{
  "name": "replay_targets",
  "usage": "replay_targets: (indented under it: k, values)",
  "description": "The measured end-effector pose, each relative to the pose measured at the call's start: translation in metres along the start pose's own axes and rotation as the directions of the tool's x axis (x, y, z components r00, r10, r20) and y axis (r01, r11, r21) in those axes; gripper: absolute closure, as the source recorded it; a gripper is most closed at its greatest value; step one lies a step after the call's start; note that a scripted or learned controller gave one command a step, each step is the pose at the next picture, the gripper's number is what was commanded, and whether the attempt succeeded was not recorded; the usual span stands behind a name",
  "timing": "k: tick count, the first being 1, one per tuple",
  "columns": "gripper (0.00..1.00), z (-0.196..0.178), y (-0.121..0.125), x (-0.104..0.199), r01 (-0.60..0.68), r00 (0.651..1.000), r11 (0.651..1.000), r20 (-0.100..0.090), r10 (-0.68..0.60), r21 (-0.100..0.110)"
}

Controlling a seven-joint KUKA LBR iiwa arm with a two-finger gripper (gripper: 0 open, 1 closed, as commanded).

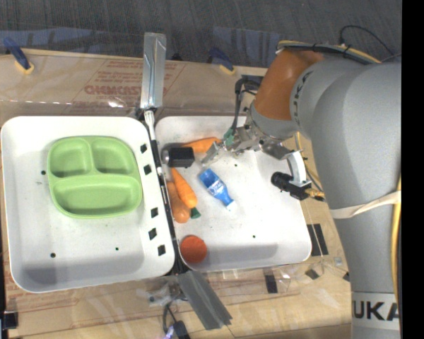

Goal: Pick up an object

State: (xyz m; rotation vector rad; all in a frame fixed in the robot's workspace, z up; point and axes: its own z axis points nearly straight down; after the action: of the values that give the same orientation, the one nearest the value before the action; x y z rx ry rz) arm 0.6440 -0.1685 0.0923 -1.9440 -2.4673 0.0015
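You have several candidates in the right bin [297,242]: a carrot [198,147] lies at the far side, just left of the gripper [234,141]; a second carrot [181,189] lies along the divider wall, with a third orange piece [178,210] touching it; a blue bottle [217,188] lies alone near the middle, and an orange ball [193,248] sits at the near left corner. The gripper hangs low over the far part of that bin, close to the tip of the far carrot; whether it is open or closed you cannot tell. Nothing can be seen held. The left bin [14,189] holds a green divided tray [95,175]. Probably the far carrot is the target: centre over its thicker part, align across its length, and keep clear of the black block [178,155] beside it.
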Motion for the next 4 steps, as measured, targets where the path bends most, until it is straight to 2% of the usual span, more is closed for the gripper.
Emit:
replay_targets:
  k: [1, 2, 3, 4]
  values:
    - [0.00, 0.001, -0.064, 0.063, 0.088, 0.996, 0.996, -0.002, -0.088, 0.002]
    - [1.00, -0.009, -0.064, 0.062, 0.091, 0.996, 0.996, -0.001, -0.091, 0.002]
    - [1.00, -0.151, -0.072, 0.079, -0.164, 0.986, 0.986, 0.000, 0.164, -0.001]
    - [0.00, -0.150, -0.072, 0.080, -0.164, 0.986, 0.986, 0.000, 0.164, 0.001]
